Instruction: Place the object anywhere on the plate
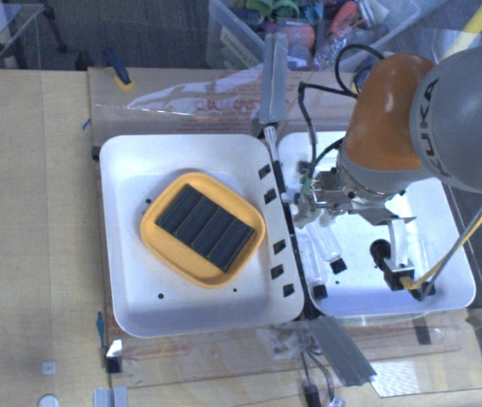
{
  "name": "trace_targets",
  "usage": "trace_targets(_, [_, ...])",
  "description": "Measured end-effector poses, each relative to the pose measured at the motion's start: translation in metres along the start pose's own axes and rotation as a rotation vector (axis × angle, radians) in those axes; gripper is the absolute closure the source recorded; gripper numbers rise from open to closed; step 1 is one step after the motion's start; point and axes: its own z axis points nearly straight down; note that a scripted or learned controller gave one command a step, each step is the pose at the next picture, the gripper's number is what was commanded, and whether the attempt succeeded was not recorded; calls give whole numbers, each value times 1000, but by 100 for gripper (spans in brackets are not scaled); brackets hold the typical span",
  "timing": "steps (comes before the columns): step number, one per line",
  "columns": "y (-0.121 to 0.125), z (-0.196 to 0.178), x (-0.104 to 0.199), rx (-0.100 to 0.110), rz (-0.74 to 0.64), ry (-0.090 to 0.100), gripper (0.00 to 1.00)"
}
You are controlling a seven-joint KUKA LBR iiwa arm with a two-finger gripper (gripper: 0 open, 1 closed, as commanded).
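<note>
A yellow, rounded-square plate (157, 227) lies tilted in the left bin (126, 295). A dark ribbed rectangular slab (205, 221) rests flat on the plate's middle and covers most of it. My gripper (319, 242) hangs over the left part of the right bin (444, 291), close to the divider between the bins and well to the right of the plate. Nothing can be made out in its grasp. The grey arm with its orange band (389, 117) reaches in from the upper right.
A row of small black tabs (276, 246) runs along the divider. A small black bit (338, 265) shows just below the gripper. A clear tub of colourful items (308, 7) stands behind the bins, with wooden bench (29, 227) to the left.
</note>
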Motion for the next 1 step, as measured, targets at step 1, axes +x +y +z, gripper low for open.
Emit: trace_targets(1, [0,0,-1,0,1,0,0])
